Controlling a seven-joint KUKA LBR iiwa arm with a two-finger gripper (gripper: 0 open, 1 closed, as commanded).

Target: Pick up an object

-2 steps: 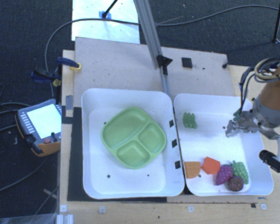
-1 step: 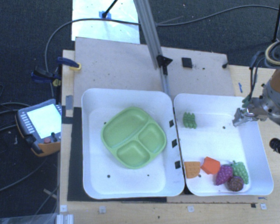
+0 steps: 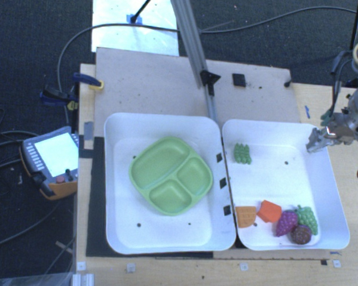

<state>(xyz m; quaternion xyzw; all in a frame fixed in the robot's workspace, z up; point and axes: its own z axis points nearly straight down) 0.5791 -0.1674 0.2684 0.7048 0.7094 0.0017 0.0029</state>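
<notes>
The right bin point(image 3: 321, 177) holds a small green ridged piece point(image 3: 242, 153) near its far left corner. Along its near side lie an orange cracker-like piece point(image 3: 245, 216), an orange-red block point(image 3: 270, 211), purple grapes point(image 3: 287, 223), green grapes point(image 3: 307, 218) and a dark round piece point(image 3: 300, 235). My gripper point(image 3: 318, 141) hangs over the right bin's far right corner, well away from all of these objects, with nothing seen in it.
The left bin point(image 3: 118, 220) holds a green divided plate point(image 3: 171, 175). A slanted metal pole point(image 3: 193, 38) crosses the back board. A handheld pendant point(image 3: 51, 161) and cables lie on the floor at left.
</notes>
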